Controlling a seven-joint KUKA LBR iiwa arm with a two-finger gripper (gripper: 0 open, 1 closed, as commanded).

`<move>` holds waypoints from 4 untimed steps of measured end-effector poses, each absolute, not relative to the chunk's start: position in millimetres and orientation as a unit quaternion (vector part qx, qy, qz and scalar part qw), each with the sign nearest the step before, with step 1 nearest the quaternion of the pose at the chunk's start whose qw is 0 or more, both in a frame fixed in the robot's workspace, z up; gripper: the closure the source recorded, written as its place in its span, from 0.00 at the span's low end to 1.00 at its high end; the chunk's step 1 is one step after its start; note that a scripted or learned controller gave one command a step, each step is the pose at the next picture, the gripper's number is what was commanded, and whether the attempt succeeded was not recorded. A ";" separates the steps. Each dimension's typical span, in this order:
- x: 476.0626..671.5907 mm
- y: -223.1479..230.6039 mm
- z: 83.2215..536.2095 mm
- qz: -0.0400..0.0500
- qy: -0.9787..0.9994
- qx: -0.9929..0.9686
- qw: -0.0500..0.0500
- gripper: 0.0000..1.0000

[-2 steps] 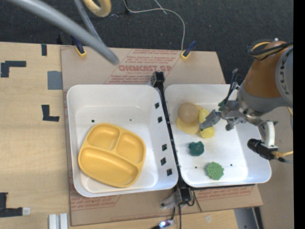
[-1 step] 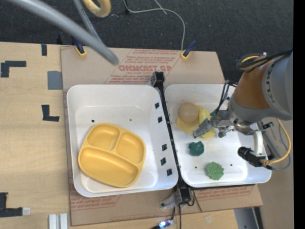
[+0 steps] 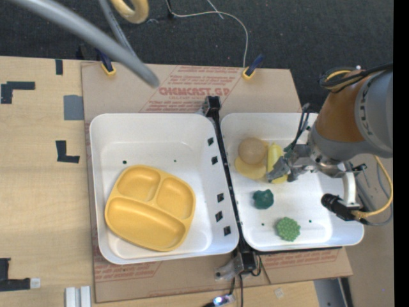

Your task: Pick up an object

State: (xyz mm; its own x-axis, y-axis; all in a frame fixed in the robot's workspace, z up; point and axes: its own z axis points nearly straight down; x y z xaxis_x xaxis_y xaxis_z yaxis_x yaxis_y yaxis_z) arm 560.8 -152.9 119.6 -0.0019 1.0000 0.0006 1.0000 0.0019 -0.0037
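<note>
In the right bin (image 3: 319, 235) lie a tan round ball (image 3: 252, 150), a yellow piece (image 3: 271, 157) beside and under it, a dark green lump (image 3: 262, 199) and a light green bumpy ball (image 3: 287, 228). My gripper (image 3: 282, 171) comes in from the right and sits low at the yellow piece's right edge, just right of the tan ball. Its dark fingers blend with the yellow piece, and nothing is seen lifted between them.
The left bin (image 3: 102, 139) holds a yellow divided plate (image 3: 150, 206). A black divider (image 3: 220, 171) runs between the bins. The arm's grey body with its orange band (image 3: 342, 117) hangs over the right bin's far right side. Cables (image 3: 358, 206) trail near the right rim.
</note>
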 end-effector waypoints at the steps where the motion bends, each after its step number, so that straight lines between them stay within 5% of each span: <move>1: 569.0 -147.9 178.5 -0.001 -0.708 -0.706 -0.002 1.00; 2: 569.9 -147.3 209.6 -0.001 -0.708 -0.706 -0.001 1.00; 3: 559.4 -93.5 212.8 0.000 -0.709 -0.705 0.001 1.00; 4: 569.7 -43.4 211.9 0.000 -0.709 -0.705 0.001 1.00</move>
State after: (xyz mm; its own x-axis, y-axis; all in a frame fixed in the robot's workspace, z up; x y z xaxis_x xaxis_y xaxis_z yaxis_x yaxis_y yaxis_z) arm 569.7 -43.4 211.9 -0.0064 1.0000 0.0019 1.0000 0.0064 -0.0017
